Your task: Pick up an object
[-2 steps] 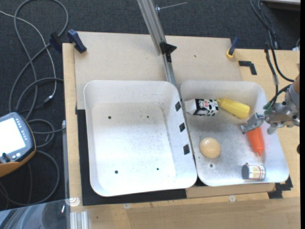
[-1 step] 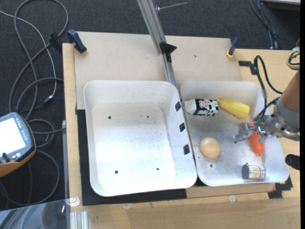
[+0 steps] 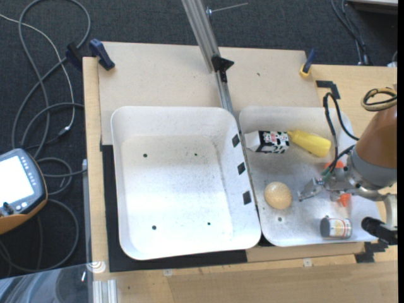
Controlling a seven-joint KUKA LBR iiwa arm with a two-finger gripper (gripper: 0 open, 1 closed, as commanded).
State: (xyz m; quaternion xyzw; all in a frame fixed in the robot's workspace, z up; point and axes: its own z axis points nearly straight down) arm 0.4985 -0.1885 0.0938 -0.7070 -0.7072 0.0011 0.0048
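Dark carpet [image 3: 145, 17] surrounds a pale wooden bench [image 3: 164, 74], with loose black cables [image 3: 44, 115] trailing on the left and a teach pendant [image 3: 19, 188] with a lit screen at the left edge. Blue clamps [image 3: 101, 54] grip the bench's far corners. A metal rail [image 3: 202, 27] slants down from the top and ends between the two white bins.

Left bin [image 3: 126, 125]: speckled white floor with a few small dark dots.

Right bin [image 3: 278, 113] holds four loose things. A small black-and-white carton [image 3: 270, 141] lies on its side at the far end, its end touching a yellow banana-shaped item [image 3: 310, 143] just to its right. A tan, round ball-like object [image 3: 278, 195] sits near the bin's left wall, mid-depth. A small cylindrical bottle [image 3: 336, 227] with a grey cap lies on its side near the front rim.

Arm [image 3: 379, 147] enters from the right, its orange band visible, with cables looping over it. Gripper [image 3: 315, 188] is low over the right bin, its metal tip just right of the tan ball and apart from it. Small orange-red parts show beside it. How far the gripper is open cannot be told, and nothing is seen held in it.
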